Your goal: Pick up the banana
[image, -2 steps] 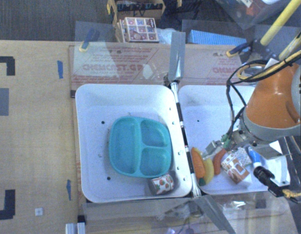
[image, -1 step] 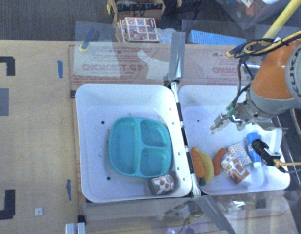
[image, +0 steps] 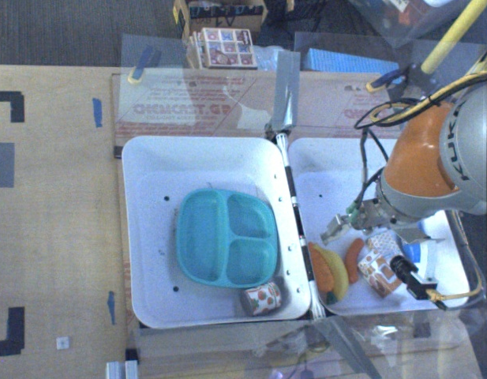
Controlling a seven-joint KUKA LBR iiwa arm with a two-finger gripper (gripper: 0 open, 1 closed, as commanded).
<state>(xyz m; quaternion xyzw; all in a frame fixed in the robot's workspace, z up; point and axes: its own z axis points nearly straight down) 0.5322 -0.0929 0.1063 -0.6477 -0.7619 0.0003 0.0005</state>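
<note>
Cataloguing contents of the worktop (image: 54, 212) as seen from above:

Left bin (image: 148, 164): shallow, white; holds a teal divided plate (image: 226, 238) lying flat near its middle, and a small patterned cup (image: 261, 298) on its side against the front wall, just below the plate.

Right bin (image: 322, 164): shallow, white, touching the left bin along a shared edge.

Banana (image: 335, 273): yellow, in the right bin's front left corner, close to the dividing wall; an orange piece lies against its left side.

Red-orange item (image: 353, 260): carrot-like, just right of the banana, touching or nearly so.

Patterned carton (image: 379, 265): orange and white, tilted, right of the red-orange item.

Arm (image: 421, 164): grey with an orange band, reaching over the right bin from the right.

Jaws (image: 347, 222): above and a little behind the banana, apart from it; nothing seen between them; whether apart or together, cannot tell.

Behind the bins: flattened cardboard sheet (image: 188, 105), and a small printed box (image: 225, 47).
</note>
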